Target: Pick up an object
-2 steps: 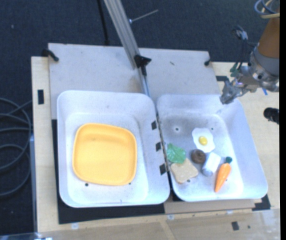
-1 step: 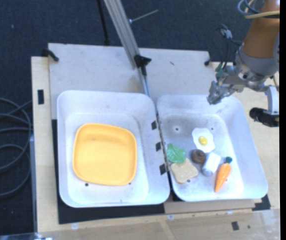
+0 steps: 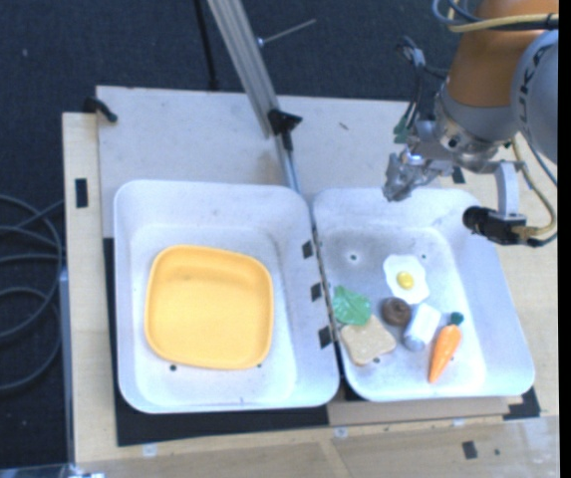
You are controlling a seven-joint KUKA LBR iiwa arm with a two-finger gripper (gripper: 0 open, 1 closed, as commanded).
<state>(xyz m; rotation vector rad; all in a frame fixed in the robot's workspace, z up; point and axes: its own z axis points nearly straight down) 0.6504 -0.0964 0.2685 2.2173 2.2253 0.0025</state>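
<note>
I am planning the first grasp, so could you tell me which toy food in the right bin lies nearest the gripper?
The fried egg, white with a yellow yolk; it lies farthest up the bin, closest below the gripper.

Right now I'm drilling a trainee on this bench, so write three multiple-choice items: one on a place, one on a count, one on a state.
1. Where does the square yellow plastic plate lie?
A. in the left white bin
B. in the right white bin
C. on the bench outside both bins

2. How many toy items lie in the right bin?
A. three
B. six
C. nine

3. Where is the gripper?
A. pressed onto the plate
B. above the right bin's far edge, apart from the toys
C. touching the orange toy carrot

Key: 1 A, the plate lies flat in the left bin. 2 B, egg, green piece, brown disc, toast, white cylinder, carrot. 3 B, it hangs by the far rim, away from the cluster.
</note>
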